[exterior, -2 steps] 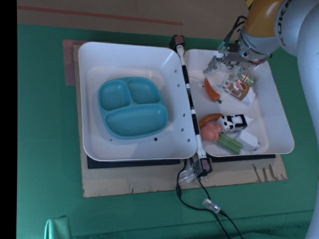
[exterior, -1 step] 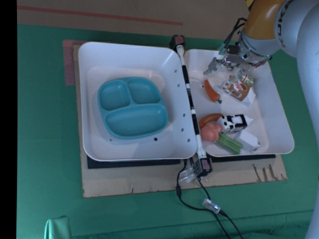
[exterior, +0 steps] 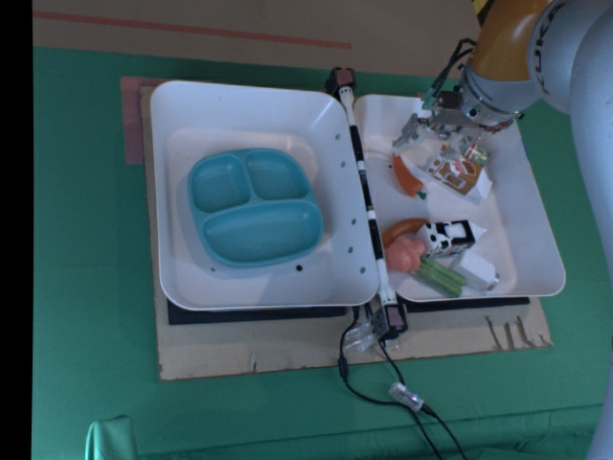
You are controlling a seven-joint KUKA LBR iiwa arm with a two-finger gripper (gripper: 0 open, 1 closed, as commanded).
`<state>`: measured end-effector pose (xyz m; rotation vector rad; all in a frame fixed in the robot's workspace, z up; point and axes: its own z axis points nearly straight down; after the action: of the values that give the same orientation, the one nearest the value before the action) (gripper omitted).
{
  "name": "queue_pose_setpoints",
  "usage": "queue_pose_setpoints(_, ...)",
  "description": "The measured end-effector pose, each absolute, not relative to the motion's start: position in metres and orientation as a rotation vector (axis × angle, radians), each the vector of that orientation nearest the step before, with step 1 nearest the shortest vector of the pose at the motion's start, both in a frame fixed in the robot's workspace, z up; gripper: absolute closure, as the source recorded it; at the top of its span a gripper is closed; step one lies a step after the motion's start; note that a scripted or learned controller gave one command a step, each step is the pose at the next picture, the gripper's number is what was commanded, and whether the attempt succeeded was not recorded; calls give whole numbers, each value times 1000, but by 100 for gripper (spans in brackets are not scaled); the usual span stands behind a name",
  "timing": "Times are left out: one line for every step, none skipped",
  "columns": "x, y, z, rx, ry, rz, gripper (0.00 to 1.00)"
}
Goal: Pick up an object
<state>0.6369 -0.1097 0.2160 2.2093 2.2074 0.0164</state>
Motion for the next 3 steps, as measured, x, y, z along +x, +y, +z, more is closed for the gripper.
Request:
queue_pose_setpoints(634, -112, 214, 2211, 2207, 14, 0)
queue_pose_setpoints(637, -115, 227, 2208, 2196, 19, 100)
queue_pose_setpoints(683, -181, 226, 2222, 2215, -1, 100)
